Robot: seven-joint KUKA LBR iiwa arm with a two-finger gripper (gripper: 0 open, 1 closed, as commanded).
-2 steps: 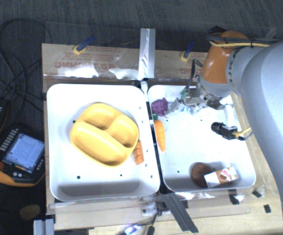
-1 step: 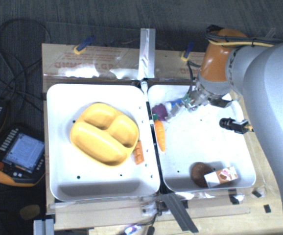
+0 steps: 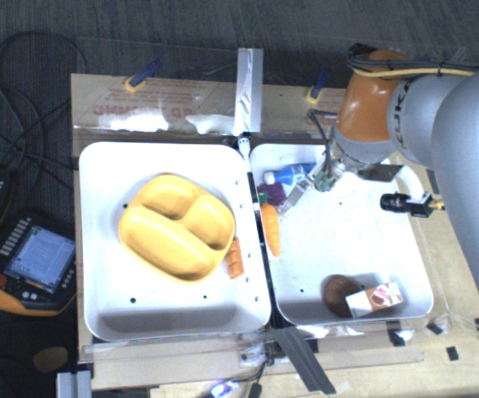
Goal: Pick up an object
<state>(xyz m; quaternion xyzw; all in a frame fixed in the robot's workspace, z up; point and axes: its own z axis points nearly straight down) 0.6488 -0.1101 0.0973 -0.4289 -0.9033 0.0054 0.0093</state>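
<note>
gripper — grip state: cannot tell | bottle just left of it — long axis runs left-right

Both bins, the left bin and the right bin, are plain white. The left bin contains a glossy yellow moulded object and a small orange piece. The right bin contains an orange carrot, a blue-and-white bottle, a purple item, a dark brown round object and a white carton with red-brown print.
</note>
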